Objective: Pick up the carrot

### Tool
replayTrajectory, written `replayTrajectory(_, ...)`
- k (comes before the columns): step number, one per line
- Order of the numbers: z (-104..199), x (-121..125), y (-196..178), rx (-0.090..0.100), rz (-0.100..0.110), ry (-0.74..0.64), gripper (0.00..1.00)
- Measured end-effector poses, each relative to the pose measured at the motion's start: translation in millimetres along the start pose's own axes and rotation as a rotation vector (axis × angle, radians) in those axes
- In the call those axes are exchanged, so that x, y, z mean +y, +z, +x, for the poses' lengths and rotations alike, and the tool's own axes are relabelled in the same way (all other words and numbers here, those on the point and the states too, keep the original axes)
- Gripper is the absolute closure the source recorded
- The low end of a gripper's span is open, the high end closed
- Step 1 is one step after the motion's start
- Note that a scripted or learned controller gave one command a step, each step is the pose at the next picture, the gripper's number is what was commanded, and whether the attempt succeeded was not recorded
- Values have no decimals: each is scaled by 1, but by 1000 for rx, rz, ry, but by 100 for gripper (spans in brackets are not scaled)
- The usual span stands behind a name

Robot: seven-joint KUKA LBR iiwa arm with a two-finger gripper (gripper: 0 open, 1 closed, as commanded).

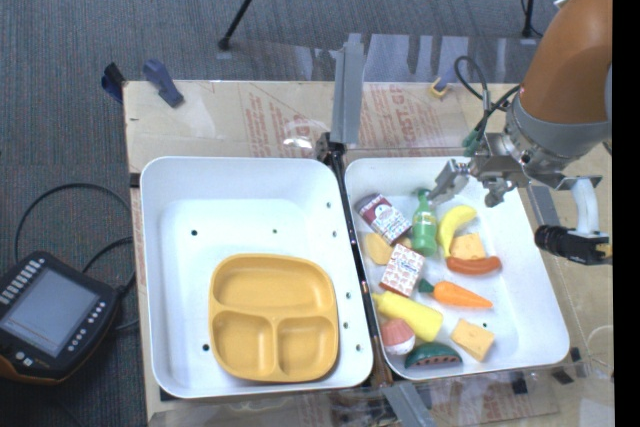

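A watermelon slice (pixel 433 355) lies nearest, the carrot (pixel 462 295) just beyond it; the gripper (pixel 470 183) hovers open and empty above the right bin's (pixel 540 290) far edge.

Bench contents, counted by kind.
Two white bins (pixel 165 215); one yellow divided tray (pixel 273 317); one carrot (pixel 460 294); one banana (pixel 456 222); one green bottle (pixel 425 225); two cheese wedges (pixel 472 338); two small cartons (pixel 402 269).

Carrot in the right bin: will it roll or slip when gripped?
The carrot looks like smooth, rigid toy plastic, so probably light and somewhat slippery. Its tapered, rounded shape may roll or squirt out. The hot dog lying close above leaves little clearance.
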State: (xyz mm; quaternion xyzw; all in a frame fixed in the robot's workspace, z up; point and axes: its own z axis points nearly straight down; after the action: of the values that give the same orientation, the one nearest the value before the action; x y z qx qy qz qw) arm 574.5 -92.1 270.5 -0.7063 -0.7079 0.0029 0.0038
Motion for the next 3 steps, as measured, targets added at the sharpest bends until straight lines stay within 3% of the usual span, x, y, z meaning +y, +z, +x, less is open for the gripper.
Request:
replayTrajectory(1, 19, 2, -57, -2, -4, 248, 0)
replayTrajectory(2, -25, -96, 92, 0, 17, 351, 0)
replayTrajectory(3, -58, -93, 188, 4, 0, 339, 0)
